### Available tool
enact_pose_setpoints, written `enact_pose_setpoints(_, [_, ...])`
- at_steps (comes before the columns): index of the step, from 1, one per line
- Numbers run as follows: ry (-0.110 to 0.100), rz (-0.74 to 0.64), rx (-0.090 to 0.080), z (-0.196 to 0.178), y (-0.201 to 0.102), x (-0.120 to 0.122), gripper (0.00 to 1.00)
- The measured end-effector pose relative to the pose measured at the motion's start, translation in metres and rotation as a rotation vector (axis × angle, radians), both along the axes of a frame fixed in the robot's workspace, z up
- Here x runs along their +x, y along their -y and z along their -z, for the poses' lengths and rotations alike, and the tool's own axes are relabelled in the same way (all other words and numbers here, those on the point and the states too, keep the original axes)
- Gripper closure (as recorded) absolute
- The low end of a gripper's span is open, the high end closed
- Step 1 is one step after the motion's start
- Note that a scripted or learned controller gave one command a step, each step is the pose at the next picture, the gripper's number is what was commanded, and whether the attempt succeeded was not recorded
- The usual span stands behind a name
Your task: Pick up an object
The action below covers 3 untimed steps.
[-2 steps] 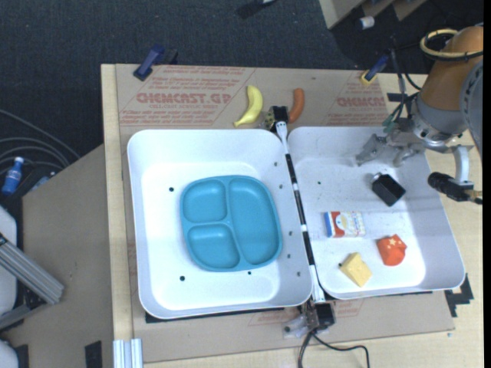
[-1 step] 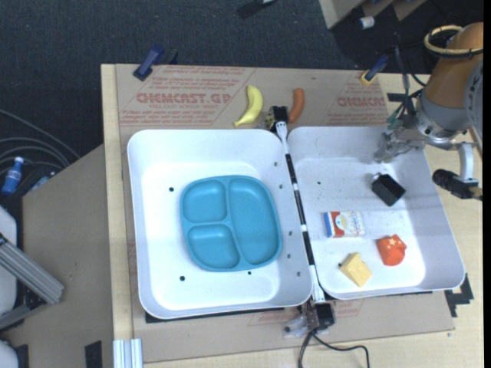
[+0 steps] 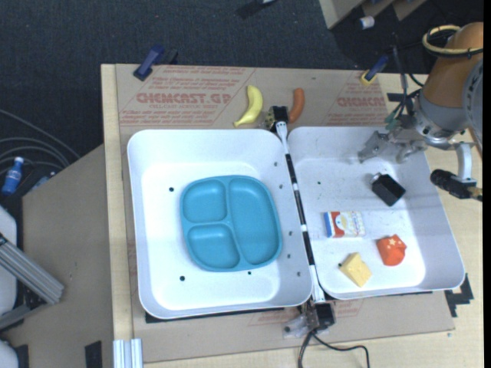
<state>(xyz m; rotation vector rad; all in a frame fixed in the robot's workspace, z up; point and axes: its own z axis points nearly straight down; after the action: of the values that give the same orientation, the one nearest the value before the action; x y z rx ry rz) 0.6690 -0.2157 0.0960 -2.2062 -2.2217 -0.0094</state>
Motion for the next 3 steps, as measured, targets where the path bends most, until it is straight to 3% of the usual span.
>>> enact_pose_setpoints(2, [-0.002, 0.003, 0.003, 0.009, -0.003, -0.001, 0.0])
enact_pose_setpoints(3, [0.002, 0.006, -0.01, 0.011, -0.026, -0.002, 0.0])
